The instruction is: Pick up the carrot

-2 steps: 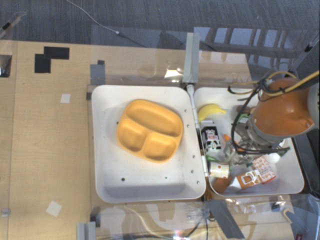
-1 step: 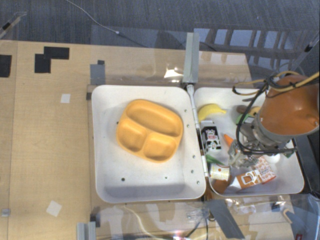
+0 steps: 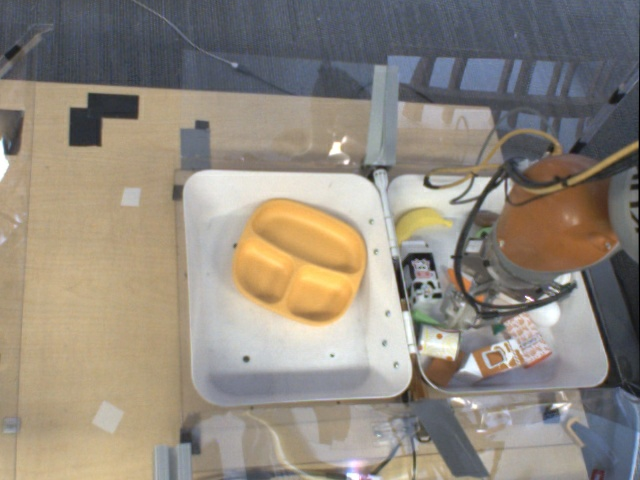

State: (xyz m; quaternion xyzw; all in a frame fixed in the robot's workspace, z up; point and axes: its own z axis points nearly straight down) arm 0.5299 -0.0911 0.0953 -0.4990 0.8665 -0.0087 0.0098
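The arm's orange band [image 3: 553,218] hangs over the middle of the right bin [image 3: 596,353]. Below it, the gripper [image 3: 470,300] points down among the objects there, largely covered by the wrist and its cables. A small orange sliver, probably the carrot [image 3: 459,282], shows just left of the wrist beside the gripper. The arm hides the rest of it. I cannot tell whether the gripper touches it.
The right bin also holds a yellow fruit [image 3: 424,223], a black-and-white box [image 3: 421,275], a green item [image 3: 428,315], a small white cup [image 3: 438,343], an orange-and-white carton [image 3: 512,351] and a white egg [image 3: 545,315]. A yellow divided plate [image 3: 298,259] lies in the left bin [image 3: 215,358].
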